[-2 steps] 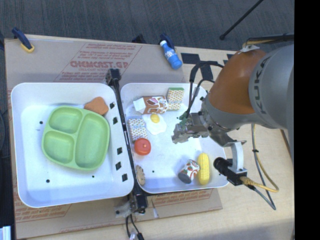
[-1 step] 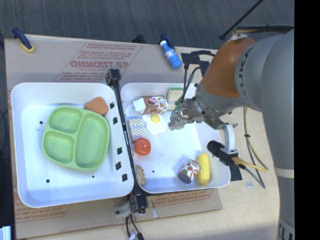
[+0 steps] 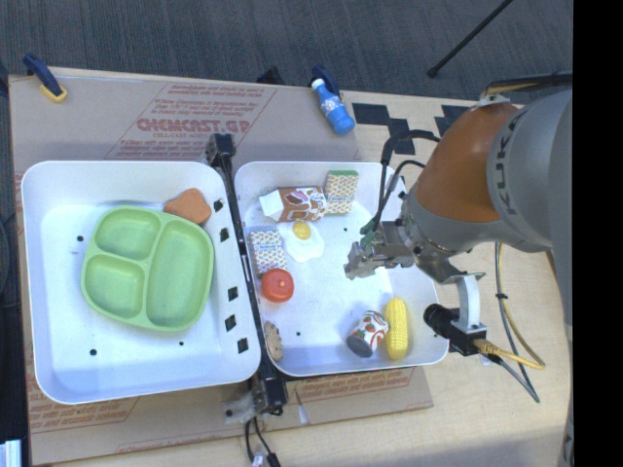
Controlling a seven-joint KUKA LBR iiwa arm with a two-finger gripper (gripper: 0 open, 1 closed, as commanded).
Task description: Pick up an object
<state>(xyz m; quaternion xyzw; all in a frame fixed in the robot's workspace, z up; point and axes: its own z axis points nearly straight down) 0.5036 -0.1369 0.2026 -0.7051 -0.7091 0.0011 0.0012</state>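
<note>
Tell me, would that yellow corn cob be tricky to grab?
Probably a bit. The corn cob looks rounded and long, so it may roll if nudged sideways. It lies against a small can, which could crowd the gripper above.

We look down from fixed camera above bench, at slant, far enough to take in both shallow white plastic bins (image 3: pixel 44 261) whole. Grey arm with orange band (image 3: pixel 487 178) enters from our right. Dark carpet along top.

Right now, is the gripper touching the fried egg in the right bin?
Apart. The camera view shows bare white bin floor between the gripper and the fried egg, which lies to its left beside the tomato.
</note>
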